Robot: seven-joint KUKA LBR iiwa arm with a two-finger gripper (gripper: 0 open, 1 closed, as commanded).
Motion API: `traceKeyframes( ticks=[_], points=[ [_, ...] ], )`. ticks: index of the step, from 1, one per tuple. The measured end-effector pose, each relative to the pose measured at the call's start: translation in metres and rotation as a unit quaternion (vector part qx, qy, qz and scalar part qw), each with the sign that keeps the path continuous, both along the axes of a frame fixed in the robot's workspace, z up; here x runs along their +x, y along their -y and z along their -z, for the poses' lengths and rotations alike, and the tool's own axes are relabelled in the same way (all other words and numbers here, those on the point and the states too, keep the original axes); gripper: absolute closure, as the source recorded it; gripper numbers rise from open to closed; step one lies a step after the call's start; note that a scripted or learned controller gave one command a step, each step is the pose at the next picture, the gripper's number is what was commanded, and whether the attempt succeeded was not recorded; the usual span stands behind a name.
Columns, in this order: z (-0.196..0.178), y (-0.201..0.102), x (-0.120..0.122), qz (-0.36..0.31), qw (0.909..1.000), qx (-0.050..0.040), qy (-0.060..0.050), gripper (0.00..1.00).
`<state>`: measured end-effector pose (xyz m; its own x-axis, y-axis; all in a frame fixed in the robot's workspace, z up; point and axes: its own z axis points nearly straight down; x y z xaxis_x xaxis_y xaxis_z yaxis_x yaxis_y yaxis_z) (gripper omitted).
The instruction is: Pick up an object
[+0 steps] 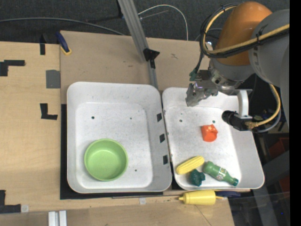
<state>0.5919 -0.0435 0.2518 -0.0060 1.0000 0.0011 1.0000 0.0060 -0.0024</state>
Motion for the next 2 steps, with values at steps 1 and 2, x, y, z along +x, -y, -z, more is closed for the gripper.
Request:
traceKeyframes(
  ticks=[1, 2],
  points=[
    [0.016, -0.054, -0.016, 0.000, 1.0000, 0.0001, -0.001, 1.00],
    [0.029, -0.104, -0.033, 0.000, 1.0000, -0.0003, -0.001, 1.00]
  ],
)
